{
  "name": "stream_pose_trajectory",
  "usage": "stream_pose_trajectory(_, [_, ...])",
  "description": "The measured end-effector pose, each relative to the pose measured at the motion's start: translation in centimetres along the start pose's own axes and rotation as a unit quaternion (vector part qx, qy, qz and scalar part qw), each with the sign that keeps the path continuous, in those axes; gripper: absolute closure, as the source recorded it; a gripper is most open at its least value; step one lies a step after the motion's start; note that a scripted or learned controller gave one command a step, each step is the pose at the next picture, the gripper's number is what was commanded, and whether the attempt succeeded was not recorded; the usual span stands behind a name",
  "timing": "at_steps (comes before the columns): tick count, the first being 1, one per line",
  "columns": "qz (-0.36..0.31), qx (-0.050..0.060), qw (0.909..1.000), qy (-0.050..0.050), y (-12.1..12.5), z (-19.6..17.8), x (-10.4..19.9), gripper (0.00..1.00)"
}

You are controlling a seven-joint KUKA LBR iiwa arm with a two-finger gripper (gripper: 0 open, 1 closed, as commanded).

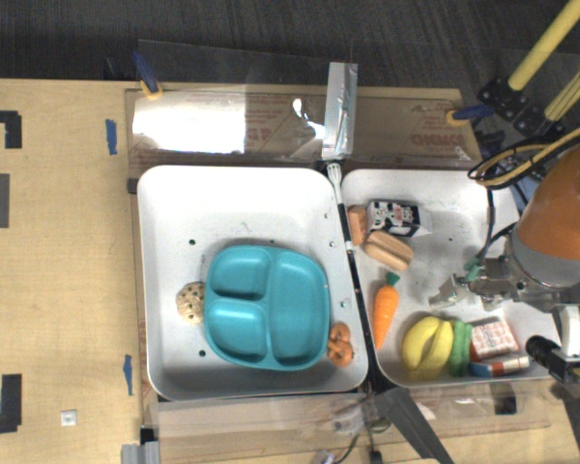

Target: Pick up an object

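Objects for the pick lay mostly in the right bin (435,187): a carrot (385,312) against its left wall, a hot dog (388,250) just beyond it, a small black-and-white carton (393,217) farther back, and a banana (425,342) at the near side, touching a green piece and a red-and-white packet (491,337). The left bin (164,259) held a teal divided plate (268,304), with a cookie (189,301) at its left edge and a small orange item (339,344) at its near right corner.

The arm (559,222) hung over the right bin's right side, and the pincer (478,283) sat low above bare bin floor, just to the right of the carrot and beyond the banana. Whether it was spread or pressed together could not be told; nothing showed between its tips.

The banana group looked the nearest target, but it was crowded, so a descent there risked pinching two things at once. A cleaner try would probably be the carrot or hot dog, taken across the narrow width and centred, while keeping clear of the wall between the bins.
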State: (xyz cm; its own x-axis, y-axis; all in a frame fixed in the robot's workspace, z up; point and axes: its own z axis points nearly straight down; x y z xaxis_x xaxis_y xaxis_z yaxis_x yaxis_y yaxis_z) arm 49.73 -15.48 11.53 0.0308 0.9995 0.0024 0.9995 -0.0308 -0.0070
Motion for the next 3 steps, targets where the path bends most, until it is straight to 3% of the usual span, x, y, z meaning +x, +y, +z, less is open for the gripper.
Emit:
stream_pose_trajectory(1, [0.029, -0.002, 0.9996, 0.000, 0.2, 2.7, -2.8, 0.00])
stream_pose_trajectory(2, [-0.045, -0.006, 0.9990, -0.001, -1.4, 2.9, -4.0, 0.00])
stream_pose_trajectory(3, [-0.045, -0.006, 0.9990, -0.001, -1.4, 2.9, -4.0, 0.00])
